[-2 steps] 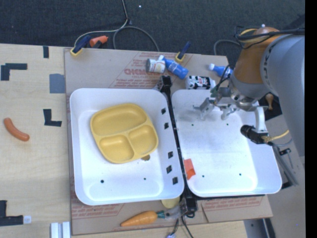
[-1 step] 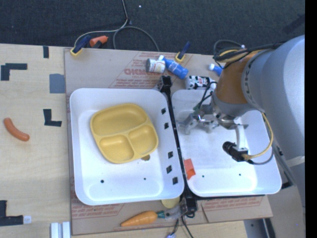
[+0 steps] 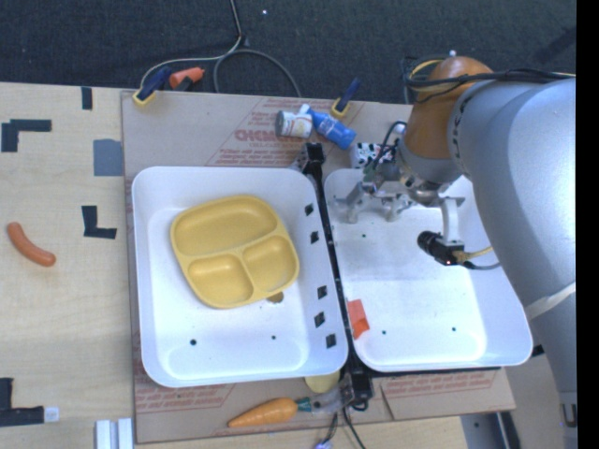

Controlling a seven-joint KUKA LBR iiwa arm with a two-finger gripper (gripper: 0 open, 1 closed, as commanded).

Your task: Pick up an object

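Observation:
A yellow divided plate (image 3: 234,249) lies in the left white bin (image 3: 159,344), slightly tilted, with a small brown bit (image 3: 274,297) peeking out at its front right edge. My gripper (image 3: 372,210) hangs over the back left corner of the right white bin (image 3: 468,344), close to the divider between the bins. Its two grey fingers (image 3: 348,210) stand apart, open, with only bare bin floor between them. The grey arm with its orange band (image 3: 435,110) comes in from the right.
A small orange tag (image 3: 357,318) lies at the right bin's left wall. A carrot (image 3: 265,412) lies in front of the bins, a sausage (image 3: 31,244) far left on the bench. A blue and white bottle (image 3: 318,124) and clamps (image 3: 168,79) lie behind the bins.

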